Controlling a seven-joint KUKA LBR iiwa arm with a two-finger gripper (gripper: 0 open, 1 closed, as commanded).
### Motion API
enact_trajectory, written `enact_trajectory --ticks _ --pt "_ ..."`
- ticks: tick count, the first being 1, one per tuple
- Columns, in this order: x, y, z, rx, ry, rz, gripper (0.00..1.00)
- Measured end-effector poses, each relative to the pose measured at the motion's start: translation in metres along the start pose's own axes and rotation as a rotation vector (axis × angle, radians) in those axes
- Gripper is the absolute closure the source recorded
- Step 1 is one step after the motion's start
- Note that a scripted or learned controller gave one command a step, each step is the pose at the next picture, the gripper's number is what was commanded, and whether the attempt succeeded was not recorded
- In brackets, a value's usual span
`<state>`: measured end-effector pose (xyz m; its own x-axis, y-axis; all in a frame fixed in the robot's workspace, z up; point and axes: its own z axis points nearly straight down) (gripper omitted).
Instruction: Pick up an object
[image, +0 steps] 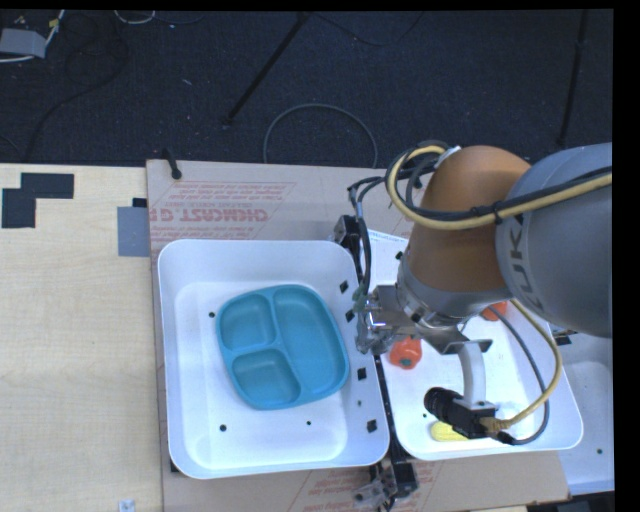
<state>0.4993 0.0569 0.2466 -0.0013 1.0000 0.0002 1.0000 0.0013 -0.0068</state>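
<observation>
That pincer (372, 330) is tucked under the bulky orange-banded wrist (465, 225), low over the near wall of the right bin (575, 412), where it meets the left bin (190, 400). From where I stand the wrist covers too much of it. I cannot tell whether it is released or clenched, and I see nothing held in it.

The likeliest thing to pick up is the small orange piece (405, 352). It lies on the right bin's floor just beside the pincer, on the arm's side of it and a touch toward the front edge of the bench. It looks stubby and roundish, with no long axis I can make out, so I judge the approach angle matters little. What matters is a short sideways shift away from the wall before closing.

Further toward the front edge from the pincer lies a yellow thing (446, 432). It looks elongated, with its length running roughly across the bin, and part of it is hidden.

On the pincer's other side, across the wall, a blue divided plate (282, 345) lies flat in the left bin. It is near, but broad and shallow, and I would guess a harder grab than the orange piece.
</observation>
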Motion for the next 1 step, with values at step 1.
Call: enact_trajectory --ticks 1 --pt "0.0521 -0.0095 0.0182 0.001 0.0 -0.001 1.0"
